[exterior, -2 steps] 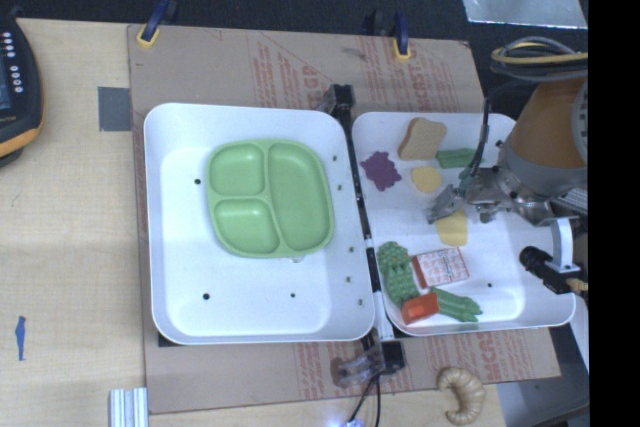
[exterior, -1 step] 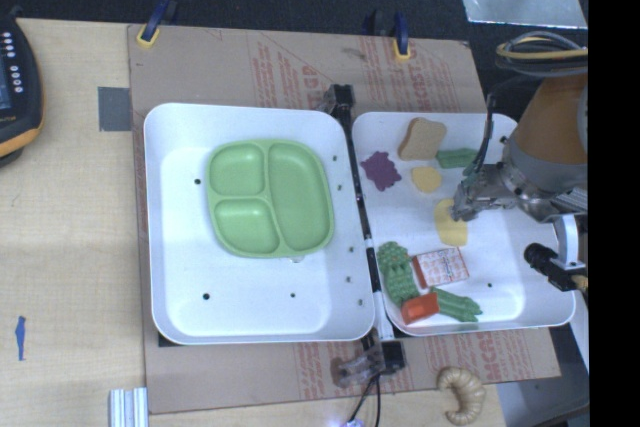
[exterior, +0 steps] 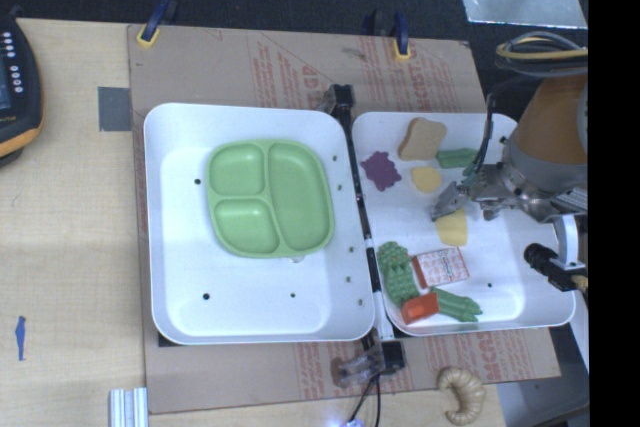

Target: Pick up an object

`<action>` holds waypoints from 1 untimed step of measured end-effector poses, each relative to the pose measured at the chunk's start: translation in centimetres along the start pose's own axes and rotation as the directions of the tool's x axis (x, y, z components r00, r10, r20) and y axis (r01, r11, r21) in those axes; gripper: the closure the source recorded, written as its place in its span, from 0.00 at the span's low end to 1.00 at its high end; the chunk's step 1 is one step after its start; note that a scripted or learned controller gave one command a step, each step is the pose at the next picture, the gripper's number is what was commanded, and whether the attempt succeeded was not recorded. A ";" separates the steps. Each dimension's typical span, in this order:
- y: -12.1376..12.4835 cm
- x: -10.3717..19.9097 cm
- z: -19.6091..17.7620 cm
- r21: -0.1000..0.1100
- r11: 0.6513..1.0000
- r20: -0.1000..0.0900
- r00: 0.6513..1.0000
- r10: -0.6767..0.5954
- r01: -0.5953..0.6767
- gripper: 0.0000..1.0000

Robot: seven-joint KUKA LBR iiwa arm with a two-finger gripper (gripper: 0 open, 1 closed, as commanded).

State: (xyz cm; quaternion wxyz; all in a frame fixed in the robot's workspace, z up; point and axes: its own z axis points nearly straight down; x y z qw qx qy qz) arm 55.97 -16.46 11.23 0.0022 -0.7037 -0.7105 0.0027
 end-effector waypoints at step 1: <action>-0.1 1.2 0.4 -0.002 1.000 -0.001 1.000 0.004 -0.004 0.00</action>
